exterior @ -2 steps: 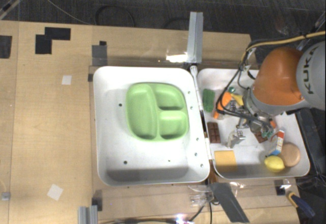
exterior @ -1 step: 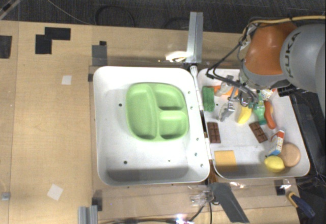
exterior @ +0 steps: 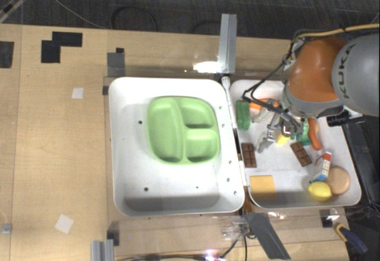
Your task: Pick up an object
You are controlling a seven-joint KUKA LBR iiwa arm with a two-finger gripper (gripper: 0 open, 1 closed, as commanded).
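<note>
The grey arm (exterior: 332,76) hides much of the right bin (exterior: 350,194). Its claw (exterior: 268,138) hangs low; whether it grips anything, I cannot tell. Beside it lie a chocolate bar (exterior: 249,155) and a half-hidden green block (exterior: 243,115).

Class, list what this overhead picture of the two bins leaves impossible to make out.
- The hand in the camera view: too small and blurred to read.
- Right bin: its upper right corner is covered by the arm.
- The orange item: partly covered by cables.
</note>
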